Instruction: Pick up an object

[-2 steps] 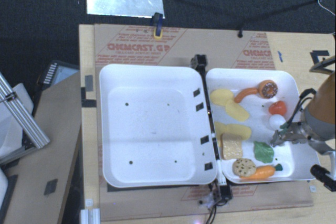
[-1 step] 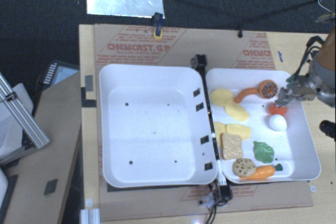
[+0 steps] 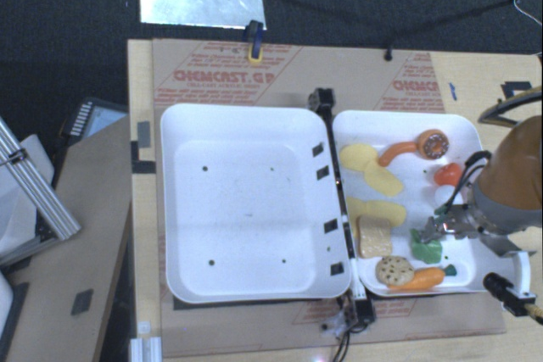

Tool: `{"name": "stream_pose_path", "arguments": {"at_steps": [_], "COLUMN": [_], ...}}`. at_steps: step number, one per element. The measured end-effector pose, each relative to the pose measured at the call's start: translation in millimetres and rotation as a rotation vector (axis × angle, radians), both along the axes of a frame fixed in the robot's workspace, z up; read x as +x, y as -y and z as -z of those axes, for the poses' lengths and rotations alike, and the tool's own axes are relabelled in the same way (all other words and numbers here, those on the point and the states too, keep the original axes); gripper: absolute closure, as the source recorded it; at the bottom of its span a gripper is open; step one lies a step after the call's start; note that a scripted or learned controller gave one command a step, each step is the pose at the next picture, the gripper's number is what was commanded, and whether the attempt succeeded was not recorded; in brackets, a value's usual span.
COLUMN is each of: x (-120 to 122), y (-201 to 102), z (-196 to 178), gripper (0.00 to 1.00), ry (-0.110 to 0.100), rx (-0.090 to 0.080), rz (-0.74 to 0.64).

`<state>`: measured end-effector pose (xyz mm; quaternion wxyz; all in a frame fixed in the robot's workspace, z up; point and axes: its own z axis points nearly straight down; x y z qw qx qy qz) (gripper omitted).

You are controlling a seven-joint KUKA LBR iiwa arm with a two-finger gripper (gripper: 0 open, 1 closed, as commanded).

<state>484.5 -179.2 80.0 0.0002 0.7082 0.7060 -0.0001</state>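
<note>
Low over the right bin [image 3: 462,125], at its near right part, hangs the gripper [image 3: 434,230], directly above a green toy [image 3: 427,251] and seemingly touching its top. Cannot tell how far apart the jaws stand, nor whether anything sits between them. Just beside the green toy, toward the bin's near edge: an orange carrot [image 3: 422,277] and a cookie [image 3: 394,270]. Farther back: a red tomato [image 3: 447,175].

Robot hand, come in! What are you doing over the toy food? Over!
Hand low in right bin, over green toy. Nothing seen held. Carrot, cookie, bread slice crowd close.
</note>
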Motion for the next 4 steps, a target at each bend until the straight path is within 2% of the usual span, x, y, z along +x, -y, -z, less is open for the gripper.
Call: {"name": "stream_pose_path", "arguments": {"at_steps": [1,2,3,4], "x": [49.6,72.3,-0.4,2.1], "y": [21.7,17.9,-3.8,-74.2], "z": [-213.1,-352.0,-461.9,-333.3], "gripper": [1.00,1.00,1.00,1.00], "ry": [0.018,0.019,0.013,-0.007], "rx": [-0.007,-0.006,-0.002,0.004], "rz": [-0.009,-0.010,-0.009,-0.013]}}
